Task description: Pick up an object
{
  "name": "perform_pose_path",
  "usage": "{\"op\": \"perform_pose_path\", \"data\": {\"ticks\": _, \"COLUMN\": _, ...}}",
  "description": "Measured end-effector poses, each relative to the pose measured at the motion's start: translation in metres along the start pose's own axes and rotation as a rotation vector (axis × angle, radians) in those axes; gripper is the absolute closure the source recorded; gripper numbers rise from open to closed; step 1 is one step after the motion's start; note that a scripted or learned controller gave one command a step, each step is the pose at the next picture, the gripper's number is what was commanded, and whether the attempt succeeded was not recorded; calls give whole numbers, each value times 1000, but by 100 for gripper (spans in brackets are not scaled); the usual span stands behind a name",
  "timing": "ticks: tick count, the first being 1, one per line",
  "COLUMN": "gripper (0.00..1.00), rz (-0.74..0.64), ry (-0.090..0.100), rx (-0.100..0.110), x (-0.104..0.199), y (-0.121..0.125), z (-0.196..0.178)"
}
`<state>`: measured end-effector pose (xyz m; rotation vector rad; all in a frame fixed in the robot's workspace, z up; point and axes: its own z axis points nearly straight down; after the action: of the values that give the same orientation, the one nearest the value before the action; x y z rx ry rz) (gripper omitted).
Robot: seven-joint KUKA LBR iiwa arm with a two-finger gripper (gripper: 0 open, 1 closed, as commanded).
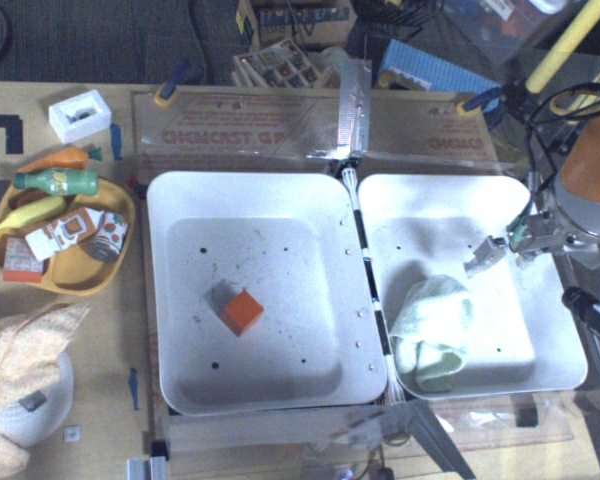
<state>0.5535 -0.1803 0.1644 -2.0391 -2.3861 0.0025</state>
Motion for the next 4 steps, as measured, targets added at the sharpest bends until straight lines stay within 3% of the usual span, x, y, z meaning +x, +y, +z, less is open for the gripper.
{"op": "perform_pose_path", "data": {"ticks": 1, "gripper": 0, "rz": -64, "ry": -4, "rx": -11, "x": 12, "y": 10, "z": 77}}
{"op": "perform_pose_path", "data": {"ticks": 2, "gripper": 0, "rz": 16, "ry": -2, "rx": -2, "x": 49, "y": 104, "z": 57}}
{"op": "perform_pose_path", "data": {"ticks": 3, "gripper": 0, "rz": 305, "ry": -3, "rx": -4, "x": -21, "y": 113, "z": 0}}
{"op": "perform_pose_path", "data": {"ticks": 4, "gripper": 0, "rz": 608, "ry": 0, "rx": 4, "x": -6, "y": 66, "z": -5}}
